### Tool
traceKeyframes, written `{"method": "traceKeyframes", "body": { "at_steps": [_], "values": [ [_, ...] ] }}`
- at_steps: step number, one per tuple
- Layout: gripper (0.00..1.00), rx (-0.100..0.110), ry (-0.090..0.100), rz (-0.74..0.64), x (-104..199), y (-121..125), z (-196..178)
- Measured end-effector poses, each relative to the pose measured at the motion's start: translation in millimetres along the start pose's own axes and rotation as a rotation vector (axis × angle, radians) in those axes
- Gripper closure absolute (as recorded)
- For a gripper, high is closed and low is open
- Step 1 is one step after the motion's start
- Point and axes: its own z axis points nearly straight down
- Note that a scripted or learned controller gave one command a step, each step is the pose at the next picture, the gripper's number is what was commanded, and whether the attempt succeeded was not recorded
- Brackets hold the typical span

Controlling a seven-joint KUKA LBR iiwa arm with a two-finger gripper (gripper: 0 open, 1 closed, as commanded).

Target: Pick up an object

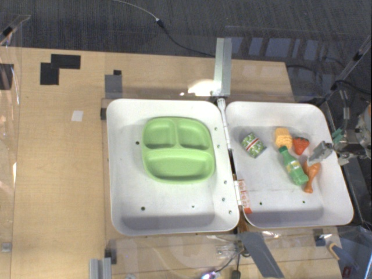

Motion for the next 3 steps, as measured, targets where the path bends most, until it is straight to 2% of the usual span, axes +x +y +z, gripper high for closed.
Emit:
{"method": "traceKeyframes", "body": {
  "at_steps": [1,2,3],
  "values": [
    [0.00,-0.003,0.000,0.010,-3,45,120],
    [1.00,-0.007,-0.001,0.008,-3,47,109],
    [1.00,-0.003,-0.001,0.032,37,113,-38]
  ]
}}
